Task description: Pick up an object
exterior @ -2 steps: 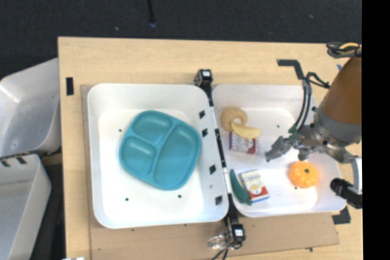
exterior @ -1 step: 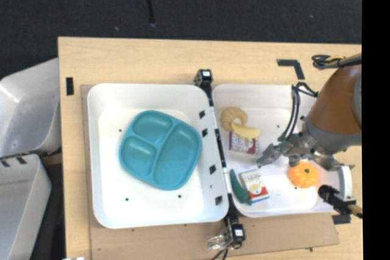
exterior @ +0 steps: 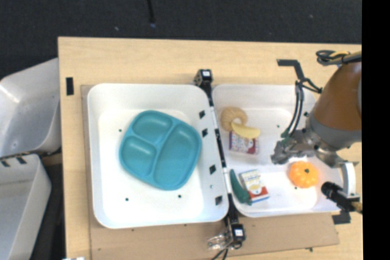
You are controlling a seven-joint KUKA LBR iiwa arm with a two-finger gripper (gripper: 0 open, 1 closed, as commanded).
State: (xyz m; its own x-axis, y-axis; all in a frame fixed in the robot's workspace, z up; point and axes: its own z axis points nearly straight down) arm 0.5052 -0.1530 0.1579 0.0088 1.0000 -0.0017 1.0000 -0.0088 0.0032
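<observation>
Over the right bin (exterior: 268,94), fingers (exterior: 281,152) hung beside the orange pumpkin (exterior: 303,174), their state impossible to tell, blue divided plate (exterior: 160,149) lay in the left bin (exterior: 109,100).

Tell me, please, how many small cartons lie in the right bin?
2: one carton mid-bin, under the banana; another carton near the front rim. The arm may hide more.
</observation>
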